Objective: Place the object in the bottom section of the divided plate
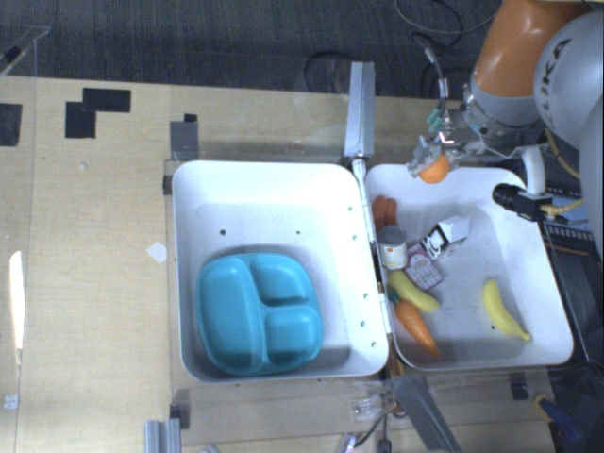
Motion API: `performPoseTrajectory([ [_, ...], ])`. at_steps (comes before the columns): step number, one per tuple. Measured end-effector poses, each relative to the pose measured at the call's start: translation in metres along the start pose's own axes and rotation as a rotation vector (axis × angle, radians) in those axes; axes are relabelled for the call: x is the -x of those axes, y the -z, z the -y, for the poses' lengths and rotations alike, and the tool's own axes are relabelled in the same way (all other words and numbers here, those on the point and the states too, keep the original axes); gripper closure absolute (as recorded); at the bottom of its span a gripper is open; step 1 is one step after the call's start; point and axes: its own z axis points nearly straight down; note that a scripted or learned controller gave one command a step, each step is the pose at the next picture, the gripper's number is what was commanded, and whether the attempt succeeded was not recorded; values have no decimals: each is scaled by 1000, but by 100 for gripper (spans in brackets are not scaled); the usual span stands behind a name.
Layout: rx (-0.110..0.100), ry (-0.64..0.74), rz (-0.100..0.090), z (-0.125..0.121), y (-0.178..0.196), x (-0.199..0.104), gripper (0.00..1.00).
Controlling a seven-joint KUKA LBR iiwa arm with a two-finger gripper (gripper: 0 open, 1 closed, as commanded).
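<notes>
A teal divided plate (257,311) lies in the front part of the left bin (198,196), with one long section on its left and two smaller sections on its right. My gripper (432,156) hangs over the back left corner of the right bin (552,281). It is shut on a small round orange object (435,170), which shows just below the fingertips and is lifted off the bin floor. The gripper stands well to the right of and behind the plate.
The right bin holds a yellow banana (503,311), a carrot (416,326), a second yellow piece (415,292), a small can (392,248), a white box (445,235) and a reddish piece (384,209). A metal divider post (360,111) stands between the bins.
</notes>
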Motion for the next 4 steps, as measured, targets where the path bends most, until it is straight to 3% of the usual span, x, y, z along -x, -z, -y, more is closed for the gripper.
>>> performPoseTrajectory([
  [1,0,0,0,0,0,0,0],
  [2,-6,-345,-2,2,87,3,0],
  [3,-9,-612,-1,0,77,-9,0],
  [4,-9,-782,-1,-7,105,-51,0],
])
